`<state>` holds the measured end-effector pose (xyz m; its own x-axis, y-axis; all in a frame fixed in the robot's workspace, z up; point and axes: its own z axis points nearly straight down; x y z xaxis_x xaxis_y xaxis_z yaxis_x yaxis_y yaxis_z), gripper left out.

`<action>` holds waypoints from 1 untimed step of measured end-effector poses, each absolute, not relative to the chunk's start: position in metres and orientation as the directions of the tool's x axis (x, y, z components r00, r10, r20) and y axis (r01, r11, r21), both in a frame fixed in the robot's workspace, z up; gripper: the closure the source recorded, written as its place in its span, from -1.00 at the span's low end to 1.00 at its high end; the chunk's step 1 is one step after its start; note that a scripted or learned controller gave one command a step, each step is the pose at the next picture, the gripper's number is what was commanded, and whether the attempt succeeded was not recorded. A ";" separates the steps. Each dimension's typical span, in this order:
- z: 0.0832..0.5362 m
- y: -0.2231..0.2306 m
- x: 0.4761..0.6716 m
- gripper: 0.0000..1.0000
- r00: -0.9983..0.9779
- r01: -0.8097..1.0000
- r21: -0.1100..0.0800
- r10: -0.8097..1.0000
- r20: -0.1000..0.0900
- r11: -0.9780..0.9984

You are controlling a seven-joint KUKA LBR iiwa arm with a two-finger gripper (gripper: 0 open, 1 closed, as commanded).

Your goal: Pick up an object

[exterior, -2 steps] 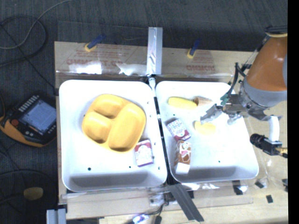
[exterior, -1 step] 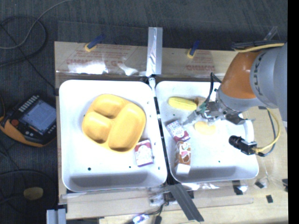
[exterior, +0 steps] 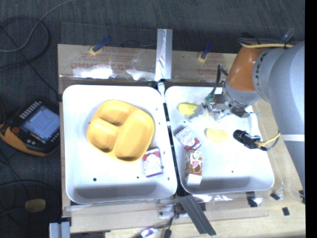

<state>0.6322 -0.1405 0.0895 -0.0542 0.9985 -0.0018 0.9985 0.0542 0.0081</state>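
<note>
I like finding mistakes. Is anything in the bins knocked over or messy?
Slightly. In the right bin, one small carton lies flat and another sits tilted. The big yellow thing fills much of the left bin.

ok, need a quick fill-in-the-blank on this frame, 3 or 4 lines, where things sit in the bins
1. The big yellow object lies in the ____ bin.
2. The small carton in the left bin sits near the divider, just ____ the big yellow object in the view.
3. The right bin holds ____ small cartons.
4. The gripper is over the ____ bin, beside a small yellow item.

Missing words: left; below; two; right
</note>
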 end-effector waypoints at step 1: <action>0.088 -0.115 0.663 -1.00 0.002 1.000 -0.028 1.000 -0.010 -0.002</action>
<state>0.6626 -0.1147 0.0880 0.0022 1.0000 -0.0096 0.9996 -0.0025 -0.0278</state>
